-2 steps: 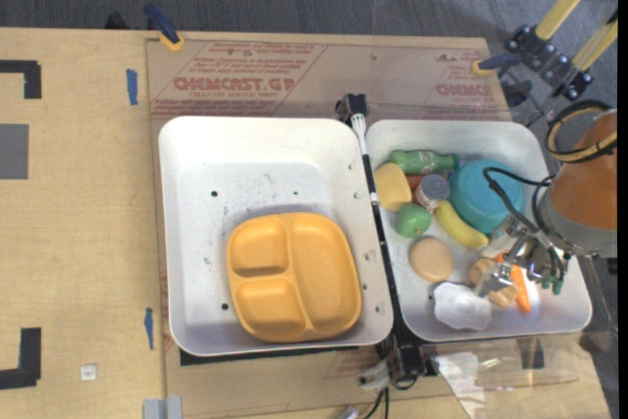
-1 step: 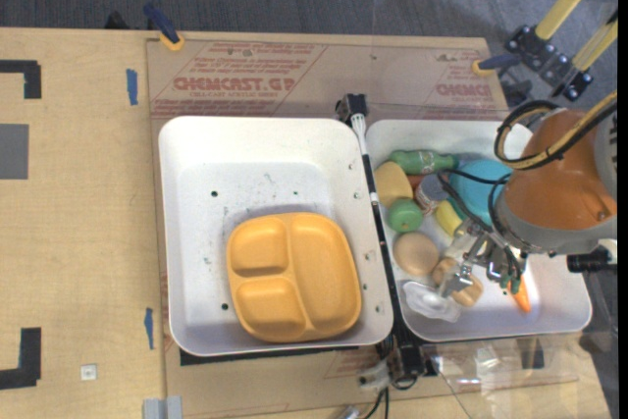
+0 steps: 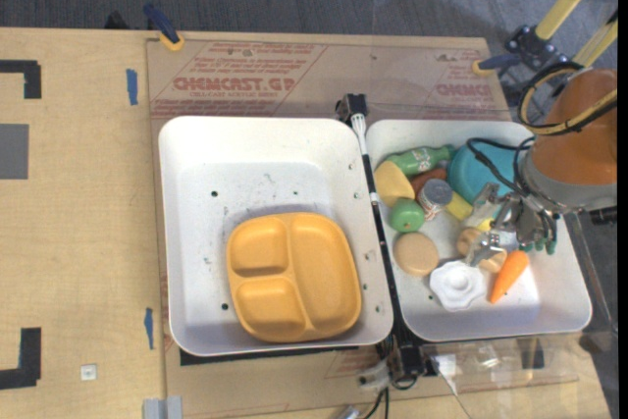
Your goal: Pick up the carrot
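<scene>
The orange carrot (image 3: 507, 277) lies in the right white bin (image 3: 564, 309), near its front right, pointing toward the front edge. My gripper (image 3: 514, 242) hangs directly over the carrot's thick upper end, under the orange-banded wrist. Its fingers look spread, one on each side of that end, and they are not closed on the carrot. The gripper's body hides the carrot's very top.
Around the carrot lie a white ruffled piece (image 3: 457, 285), a tan disc (image 3: 417, 253), a green ball (image 3: 405, 214), a yellow wedge (image 3: 394, 180), a green bottle (image 3: 422, 157) and a teal object (image 3: 481, 172). A yellow divided plate (image 3: 291, 285) sits in the left bin (image 3: 196, 211).
</scene>
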`<state>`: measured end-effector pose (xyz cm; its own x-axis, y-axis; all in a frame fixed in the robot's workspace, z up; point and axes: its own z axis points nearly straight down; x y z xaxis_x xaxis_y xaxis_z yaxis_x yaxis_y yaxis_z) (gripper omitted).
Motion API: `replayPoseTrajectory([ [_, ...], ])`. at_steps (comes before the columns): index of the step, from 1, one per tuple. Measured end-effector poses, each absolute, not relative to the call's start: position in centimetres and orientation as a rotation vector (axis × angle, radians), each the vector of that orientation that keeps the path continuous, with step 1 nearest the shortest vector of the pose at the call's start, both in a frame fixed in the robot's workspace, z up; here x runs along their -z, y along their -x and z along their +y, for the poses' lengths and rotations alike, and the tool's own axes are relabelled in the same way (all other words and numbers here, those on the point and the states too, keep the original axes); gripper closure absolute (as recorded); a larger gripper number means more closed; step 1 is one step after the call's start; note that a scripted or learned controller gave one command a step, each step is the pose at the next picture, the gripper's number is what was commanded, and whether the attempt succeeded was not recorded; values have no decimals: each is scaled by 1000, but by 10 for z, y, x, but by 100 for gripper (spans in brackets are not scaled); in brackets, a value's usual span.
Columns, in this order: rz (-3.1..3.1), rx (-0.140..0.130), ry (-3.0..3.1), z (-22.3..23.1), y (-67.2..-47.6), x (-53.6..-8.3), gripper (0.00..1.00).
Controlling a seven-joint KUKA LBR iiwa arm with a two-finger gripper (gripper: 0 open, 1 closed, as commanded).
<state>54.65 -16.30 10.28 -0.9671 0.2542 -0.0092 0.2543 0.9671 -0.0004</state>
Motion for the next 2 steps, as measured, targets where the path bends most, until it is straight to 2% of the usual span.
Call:
replayPoseTrajectory([
  [1, 3087, 3, -453, -92, -528, -93, 100],
  [2, 3113, 6, 150, -145, -525, -92, 100],
])
